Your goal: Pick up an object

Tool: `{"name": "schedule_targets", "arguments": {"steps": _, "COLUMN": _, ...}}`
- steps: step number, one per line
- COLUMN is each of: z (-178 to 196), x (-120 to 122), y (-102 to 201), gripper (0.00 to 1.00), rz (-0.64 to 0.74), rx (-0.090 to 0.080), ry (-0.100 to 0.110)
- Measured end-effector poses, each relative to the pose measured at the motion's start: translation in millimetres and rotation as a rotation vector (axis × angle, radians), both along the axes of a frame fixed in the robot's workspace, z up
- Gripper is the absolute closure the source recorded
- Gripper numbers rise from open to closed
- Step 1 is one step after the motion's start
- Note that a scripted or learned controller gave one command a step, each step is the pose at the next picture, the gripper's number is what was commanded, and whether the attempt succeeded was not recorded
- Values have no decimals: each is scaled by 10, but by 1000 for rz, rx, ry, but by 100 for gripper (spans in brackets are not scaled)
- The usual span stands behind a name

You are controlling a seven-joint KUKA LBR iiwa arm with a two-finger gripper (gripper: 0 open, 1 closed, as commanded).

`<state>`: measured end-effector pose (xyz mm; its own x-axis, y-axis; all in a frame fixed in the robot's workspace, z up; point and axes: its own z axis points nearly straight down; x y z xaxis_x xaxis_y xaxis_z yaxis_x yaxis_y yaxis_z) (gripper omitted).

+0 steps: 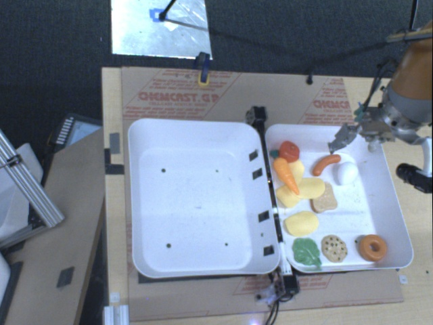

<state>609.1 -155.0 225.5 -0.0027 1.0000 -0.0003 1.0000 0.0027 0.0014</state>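
Observation:
The right bin holds several toy foods: a red tomato, an orange carrot, a sausage, a white egg, a bread slice, yellow pieces, green lettuce, a cookie and a donut. My gripper hovers over the bin's far edge, just beyond the sausage and the egg. Its two fingers stand apart with nothing between them.
The left bin lies beside the right one, with a black hinge strip between them. A blue and yellow clamp sits at the bench's far edge. A silver sheet lies beyond it.

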Motion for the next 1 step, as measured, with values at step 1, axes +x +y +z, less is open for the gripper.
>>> {"name": "schedule_targets", "arguments": {"steps": 1, "z": -1457, "x": 221, "y": 144, "gripper": 0, "rz": 2, "rx": 3, "ry": 8}}
